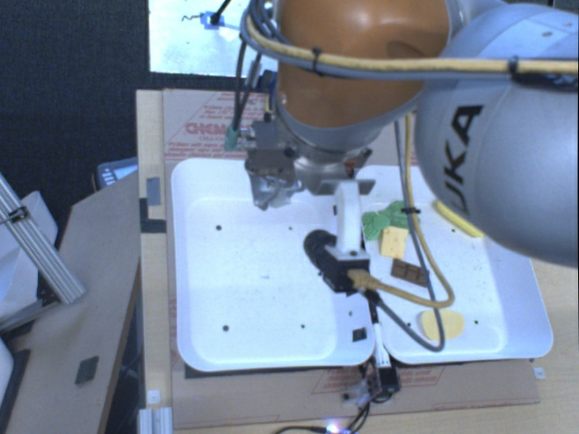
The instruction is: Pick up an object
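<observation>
The gripper (270, 186) sits in the upper middle of the frame, over the back part of the left bin (258, 310). Whether it is released or clenched cannot be told, and nothing is seen held in it.

Readable markings:
- The grey arm (493, 143) bears large dark letters, of which "KA" can be read.
- The cardboard sheet (210, 127) under the bins carries red print, too blurred to read.

All loose objects lie in the right bin (536, 334), right of centre:
- A green piece (391, 215).
- A yellow block (393, 242), touching the green piece below it.
- A brown bar (409, 273), just below the block.
- A yellow disc (441, 325), near the front rim.
- A yellow strip (457, 220), by the arm's edge.

The arm covers the upper right of the frame and hides the right bin's back part. An aluminium rail (36, 247) lies at the left edge.
</observation>
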### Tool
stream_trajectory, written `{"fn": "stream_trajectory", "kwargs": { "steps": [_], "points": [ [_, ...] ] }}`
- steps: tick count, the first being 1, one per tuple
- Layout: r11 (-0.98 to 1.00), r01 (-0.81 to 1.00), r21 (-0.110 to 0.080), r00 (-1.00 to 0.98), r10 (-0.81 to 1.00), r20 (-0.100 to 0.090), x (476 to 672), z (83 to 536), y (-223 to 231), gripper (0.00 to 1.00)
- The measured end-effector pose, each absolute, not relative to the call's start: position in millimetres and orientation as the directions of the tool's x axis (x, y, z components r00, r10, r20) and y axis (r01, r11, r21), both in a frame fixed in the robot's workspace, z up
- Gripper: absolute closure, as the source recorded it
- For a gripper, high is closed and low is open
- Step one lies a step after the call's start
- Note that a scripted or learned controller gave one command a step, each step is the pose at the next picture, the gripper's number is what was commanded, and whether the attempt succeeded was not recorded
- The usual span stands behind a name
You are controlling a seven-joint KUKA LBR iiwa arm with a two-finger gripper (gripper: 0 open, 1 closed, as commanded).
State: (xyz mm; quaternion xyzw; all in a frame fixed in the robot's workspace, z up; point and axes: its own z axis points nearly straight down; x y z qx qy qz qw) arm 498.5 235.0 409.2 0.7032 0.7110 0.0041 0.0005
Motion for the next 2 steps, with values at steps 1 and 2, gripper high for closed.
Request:
{"fn": "stream_trajectory", "kwargs": {
  "steps": [1, 2],
  "points": [
    [0.001, 1.0, -0.014, -0.001, 1.0, -0.006, 487.7, 222, 234, 1.0],
    [0.006, 1.0, 0.016, -0.006, 1.0, 0.009, 487.5, 413, 235, 1.0]
  ]
}}
